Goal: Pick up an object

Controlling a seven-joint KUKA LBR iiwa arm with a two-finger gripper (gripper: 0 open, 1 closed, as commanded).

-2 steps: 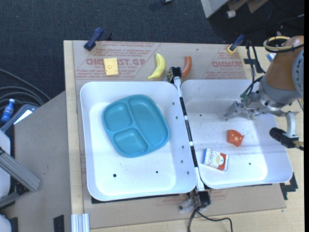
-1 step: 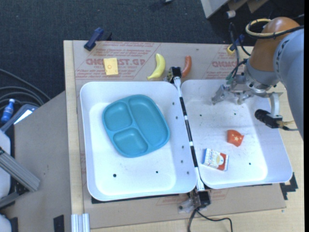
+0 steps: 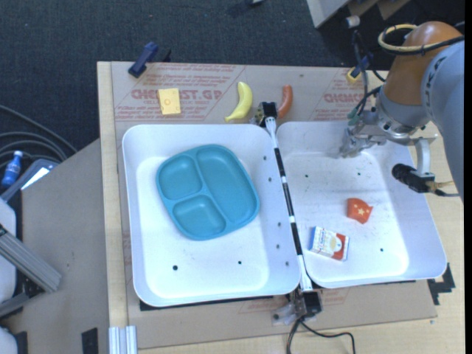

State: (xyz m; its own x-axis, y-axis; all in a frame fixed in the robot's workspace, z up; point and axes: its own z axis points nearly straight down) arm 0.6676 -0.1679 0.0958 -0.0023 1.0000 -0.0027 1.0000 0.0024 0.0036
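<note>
Nearest the lens, a small flat packet (image 3: 327, 243), white and blue with an orange picture on it, lies on the floor of the right-hand white bin (image 3: 413, 271), well below the gripper (image 3: 356, 143) and slightly to its left. Just above the packet and a little to its right, directly below the gripper, sits a small red, strawberry-like object (image 3: 359, 210). At the bin's upper edge the gripper hangs low over the floor, on the grey arm with its orange band (image 3: 414, 63); whether it is spread or closed cannot be told, and nothing is visibly between its tips. Far to the gripper's left, the other white bin (image 3: 140, 198) holds a teal plastic divided plate (image 3: 207, 191). Up and left of the gripper, on the cardboard, lie a yellow banana (image 3: 240, 102) and an orange-red sausage-shaped piece (image 3: 285, 101)
</note>
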